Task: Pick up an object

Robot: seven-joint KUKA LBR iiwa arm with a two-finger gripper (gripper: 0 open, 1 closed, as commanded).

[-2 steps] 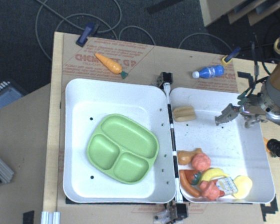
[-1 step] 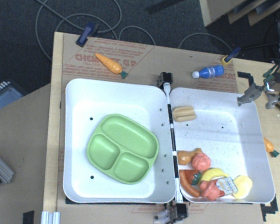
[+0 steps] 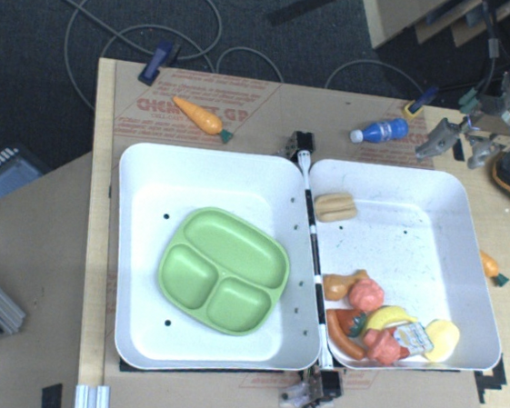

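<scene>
While the toy foods [image 3: 386,325] lie heaped in the near corner of the right bin [image 3: 459,222] (a yellow banana, red and orange pieces and a pale yellow one all touching), we see a tan bread roll [image 3: 334,207] apart from them near the far left wall. The left bin [image 3: 142,231] bears a green divided plate [image 3: 223,270]. We find the gripper [image 3: 462,140] above the bench beyond the right bin's far corner, its fingers parted and grasping nothing, near a blue bottle [image 3: 381,132].

Two bins [image 3: 139,258] (one green tray [image 3: 222,271])
</scene>
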